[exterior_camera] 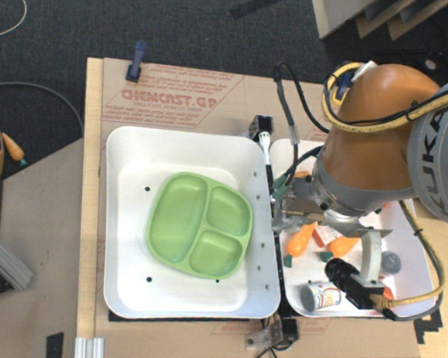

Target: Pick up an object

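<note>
While arm is hanging low over right bin (428, 254), pick is looking not yet done: nothing seen lifted. Hand hidden under orange wrist band; grip state impossible to tell. Orange carrot-like pieces (300, 240) lying in right bin, just near-left of wrist; small can (324, 296) nearer still. Green divided plate (200, 224) sitting in left bin (120, 204), untouched.

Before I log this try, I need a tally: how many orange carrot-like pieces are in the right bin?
2 show: one carrot near the bin's left wall, another just right of it, below the arm. The arm covers much of the right bin, so more may be hidden.
</note>
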Controlling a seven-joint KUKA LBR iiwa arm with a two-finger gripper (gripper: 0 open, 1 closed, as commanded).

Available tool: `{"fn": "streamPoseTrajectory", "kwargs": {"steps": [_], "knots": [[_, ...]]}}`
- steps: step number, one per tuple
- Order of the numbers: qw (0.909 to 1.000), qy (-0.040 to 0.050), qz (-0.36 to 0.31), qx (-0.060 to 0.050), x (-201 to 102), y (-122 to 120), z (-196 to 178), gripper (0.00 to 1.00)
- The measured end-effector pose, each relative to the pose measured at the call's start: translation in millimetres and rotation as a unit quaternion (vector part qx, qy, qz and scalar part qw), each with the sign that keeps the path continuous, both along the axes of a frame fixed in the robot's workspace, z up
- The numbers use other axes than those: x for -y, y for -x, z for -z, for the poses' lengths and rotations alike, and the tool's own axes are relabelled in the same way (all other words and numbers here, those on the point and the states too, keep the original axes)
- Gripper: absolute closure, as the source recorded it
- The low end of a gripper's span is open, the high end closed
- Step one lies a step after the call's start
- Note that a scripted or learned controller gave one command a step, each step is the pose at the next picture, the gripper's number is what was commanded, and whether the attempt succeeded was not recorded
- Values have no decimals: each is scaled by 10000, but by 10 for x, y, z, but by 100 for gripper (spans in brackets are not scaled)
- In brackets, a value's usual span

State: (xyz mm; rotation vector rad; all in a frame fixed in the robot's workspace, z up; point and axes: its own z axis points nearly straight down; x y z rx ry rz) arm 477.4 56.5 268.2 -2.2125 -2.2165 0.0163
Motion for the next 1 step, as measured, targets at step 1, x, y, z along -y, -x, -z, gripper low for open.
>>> {"fn": "streamPoseTrajectory", "kwargs": {"steps": [1], "knots": [[9999,-19,-6,153,-111,-34,-1316,100]]}}
